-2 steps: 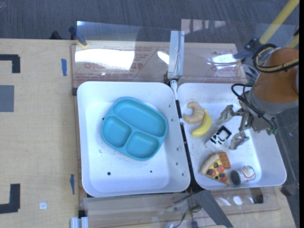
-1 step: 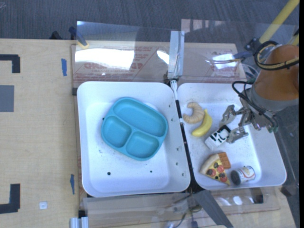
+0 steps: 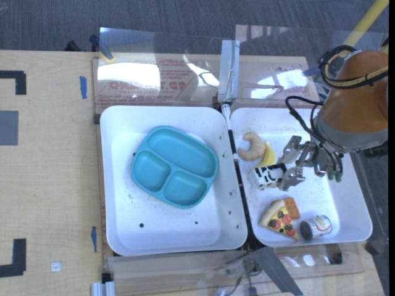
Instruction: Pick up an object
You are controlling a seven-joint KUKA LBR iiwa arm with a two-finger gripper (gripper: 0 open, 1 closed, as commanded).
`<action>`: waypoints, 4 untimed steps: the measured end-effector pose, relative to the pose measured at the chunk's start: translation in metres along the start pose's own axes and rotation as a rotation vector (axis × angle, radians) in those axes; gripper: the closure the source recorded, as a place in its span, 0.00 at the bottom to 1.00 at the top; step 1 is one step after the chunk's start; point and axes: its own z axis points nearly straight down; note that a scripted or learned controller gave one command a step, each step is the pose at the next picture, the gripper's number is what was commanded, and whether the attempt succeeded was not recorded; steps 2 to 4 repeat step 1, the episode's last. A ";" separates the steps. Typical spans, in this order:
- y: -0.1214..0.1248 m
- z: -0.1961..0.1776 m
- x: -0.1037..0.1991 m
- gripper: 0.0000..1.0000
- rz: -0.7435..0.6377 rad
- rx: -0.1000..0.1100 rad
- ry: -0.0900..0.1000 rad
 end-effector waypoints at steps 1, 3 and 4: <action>0.057 0.002 0.063 1.00 -0.515 -0.001 0.006; 0.057 0.002 0.063 1.00 -0.515 -0.001 0.006; 0.057 0.002 0.063 1.00 -0.515 -0.001 0.006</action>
